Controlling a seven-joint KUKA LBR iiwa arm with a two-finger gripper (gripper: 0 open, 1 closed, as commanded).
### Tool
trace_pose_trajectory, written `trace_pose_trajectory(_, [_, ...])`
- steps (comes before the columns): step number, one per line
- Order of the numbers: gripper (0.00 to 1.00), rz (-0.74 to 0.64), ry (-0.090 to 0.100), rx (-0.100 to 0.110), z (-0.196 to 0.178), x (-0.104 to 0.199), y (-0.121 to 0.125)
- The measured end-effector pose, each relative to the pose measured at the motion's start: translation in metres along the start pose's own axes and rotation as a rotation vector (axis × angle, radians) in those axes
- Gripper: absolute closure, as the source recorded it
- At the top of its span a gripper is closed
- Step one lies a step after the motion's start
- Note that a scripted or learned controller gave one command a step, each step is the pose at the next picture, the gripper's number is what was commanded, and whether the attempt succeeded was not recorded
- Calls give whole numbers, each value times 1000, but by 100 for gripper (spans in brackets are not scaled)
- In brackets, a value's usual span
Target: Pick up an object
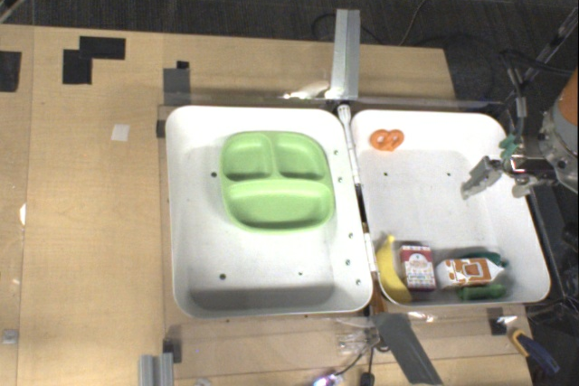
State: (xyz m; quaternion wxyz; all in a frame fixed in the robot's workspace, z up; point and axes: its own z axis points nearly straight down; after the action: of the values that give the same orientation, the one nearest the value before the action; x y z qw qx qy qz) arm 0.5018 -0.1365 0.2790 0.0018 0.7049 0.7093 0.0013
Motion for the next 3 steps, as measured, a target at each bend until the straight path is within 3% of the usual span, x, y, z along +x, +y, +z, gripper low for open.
trace_pose_trajectory(1, [0, -158, 0, 0, 61, -40, 63])
trace_pose_trajectory(2, [0, 94, 0, 0, 104, -25, 98])
trace_pose_trajectory(3, [0, -78, -2, -4, 64, -54, 149])
